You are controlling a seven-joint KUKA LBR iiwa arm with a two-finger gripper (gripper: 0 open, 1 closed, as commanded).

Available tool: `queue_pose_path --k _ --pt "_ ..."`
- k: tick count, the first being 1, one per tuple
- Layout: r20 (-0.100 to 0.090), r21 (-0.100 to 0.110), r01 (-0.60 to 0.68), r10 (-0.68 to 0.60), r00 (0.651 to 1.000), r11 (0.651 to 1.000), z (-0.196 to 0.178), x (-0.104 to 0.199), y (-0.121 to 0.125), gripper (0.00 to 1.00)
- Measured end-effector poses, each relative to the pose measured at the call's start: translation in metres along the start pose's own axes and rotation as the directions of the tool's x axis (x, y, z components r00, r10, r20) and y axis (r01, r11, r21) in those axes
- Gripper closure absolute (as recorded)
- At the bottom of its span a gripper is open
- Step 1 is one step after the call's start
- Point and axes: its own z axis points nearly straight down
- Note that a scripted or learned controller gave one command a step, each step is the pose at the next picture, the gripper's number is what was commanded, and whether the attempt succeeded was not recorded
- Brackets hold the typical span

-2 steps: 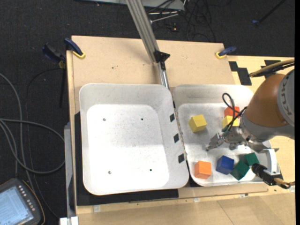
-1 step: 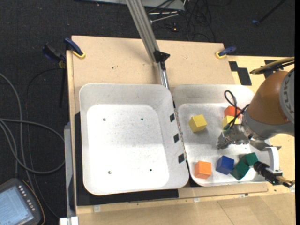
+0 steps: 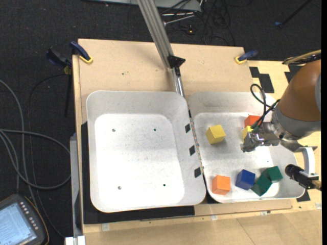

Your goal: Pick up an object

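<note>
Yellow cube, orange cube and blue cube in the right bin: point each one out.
yellow cube [image 3: 216, 133], camera view, top face.
orange cube [image 3: 221, 184], camera view, top face.
blue cube [image 3: 246, 179], camera view, top face.

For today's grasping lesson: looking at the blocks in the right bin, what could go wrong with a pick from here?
1. The claw sits low beside the red block, near the bin wall; it may nudge rather than grip.
2. The blue block and green blocks crowd together, so a grasp there could catch two.

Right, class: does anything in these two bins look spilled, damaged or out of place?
Nothing stands out. The yellow cube, orange cube, blue cube and green blocks all sit inside the right bin, with the hand low over it.
</note>
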Motion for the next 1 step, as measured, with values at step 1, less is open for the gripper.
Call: queue_pose_path --k 1 --pt "0.000 0.001 0.000 0.000 1.000 1.000 -0.0426 -0.0002 0.0021 1.00"
